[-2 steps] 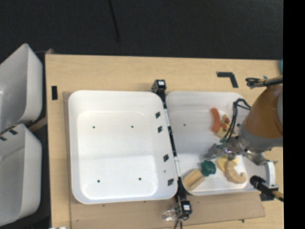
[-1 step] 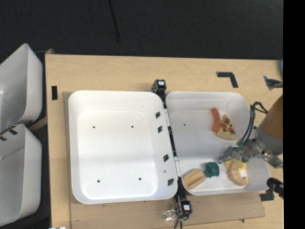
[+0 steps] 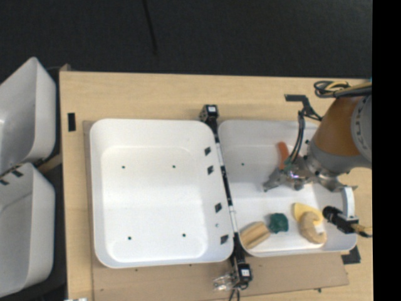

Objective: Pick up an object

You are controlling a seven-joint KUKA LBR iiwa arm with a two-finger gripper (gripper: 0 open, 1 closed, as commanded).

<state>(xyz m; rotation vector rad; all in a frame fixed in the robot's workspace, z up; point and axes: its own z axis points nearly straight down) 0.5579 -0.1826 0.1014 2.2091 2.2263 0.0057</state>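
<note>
My gripper (image 3: 276, 181) hangs low over the middle of the right bin (image 3: 250, 140), below the arm's orange band. A small orange-red object (image 3: 282, 150) lies just behind it, partly hidden by the wrist. Along the bin's front edge lie a tan wooden block (image 3: 255, 234), a dark green lump (image 3: 278, 222) and a yellow and tan piece (image 3: 309, 222). These three are well clear of the gripper, toward the front.
The left bin (image 3: 153, 190) stands beside the right one, with a row of black clips (image 3: 217, 180) along the shared wall. Cables (image 3: 299, 115) loop behind the arm at the back right. White housings (image 3: 22, 168) stand at the far left.
</note>
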